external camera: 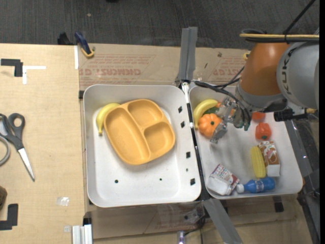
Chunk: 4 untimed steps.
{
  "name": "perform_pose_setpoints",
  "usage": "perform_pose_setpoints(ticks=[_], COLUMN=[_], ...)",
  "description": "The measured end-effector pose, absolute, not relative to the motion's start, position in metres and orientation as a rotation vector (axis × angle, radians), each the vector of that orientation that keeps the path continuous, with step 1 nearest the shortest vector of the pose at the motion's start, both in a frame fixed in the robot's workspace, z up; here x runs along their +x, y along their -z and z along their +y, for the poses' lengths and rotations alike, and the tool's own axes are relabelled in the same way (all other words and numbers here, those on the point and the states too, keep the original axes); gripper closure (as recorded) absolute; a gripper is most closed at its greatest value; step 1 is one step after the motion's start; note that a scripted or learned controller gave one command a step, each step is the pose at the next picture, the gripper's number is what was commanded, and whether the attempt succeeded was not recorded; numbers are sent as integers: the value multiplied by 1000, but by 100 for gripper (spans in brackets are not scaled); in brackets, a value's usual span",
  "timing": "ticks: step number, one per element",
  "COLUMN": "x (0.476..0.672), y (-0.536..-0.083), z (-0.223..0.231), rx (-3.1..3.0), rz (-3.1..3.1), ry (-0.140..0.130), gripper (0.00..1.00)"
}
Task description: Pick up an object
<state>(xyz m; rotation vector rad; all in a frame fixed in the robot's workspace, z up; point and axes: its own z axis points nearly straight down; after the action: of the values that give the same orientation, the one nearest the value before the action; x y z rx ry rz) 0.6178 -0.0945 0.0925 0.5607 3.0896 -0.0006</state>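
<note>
My gripper (232,128) hangs over the back of the right bin (238,149), open, with nothing between its fingers. One silver finger (219,132) points down beside a small orange pumpkin (207,125), which lies at the bin's back left, against a yellow banana (204,107). A red pepper (262,131) sits just right of the gripper. Further forward lie a yellow corn cob (257,161), a small printed carton (269,154), a blue bottle (259,185) and a white and red packet (222,179).
The left bin (142,187) holds a yellow divided plate (138,130) with a second banana (104,115) at its back left edge. Scissors (18,141) lie on the wooden bench at the far left. A grey strap (188,52) runs between the bins.
</note>
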Motion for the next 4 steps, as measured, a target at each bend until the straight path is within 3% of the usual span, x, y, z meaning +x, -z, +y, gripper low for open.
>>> perform_pose_setpoints(ticks=[2,3,4], x=[651,652,621], y=[-95,-105,-192], z=[-93,-93,-10], rx=[554,548,936], rz=[3085,3081,2997], ry=[1,3,0], gripper=[0,100,100])
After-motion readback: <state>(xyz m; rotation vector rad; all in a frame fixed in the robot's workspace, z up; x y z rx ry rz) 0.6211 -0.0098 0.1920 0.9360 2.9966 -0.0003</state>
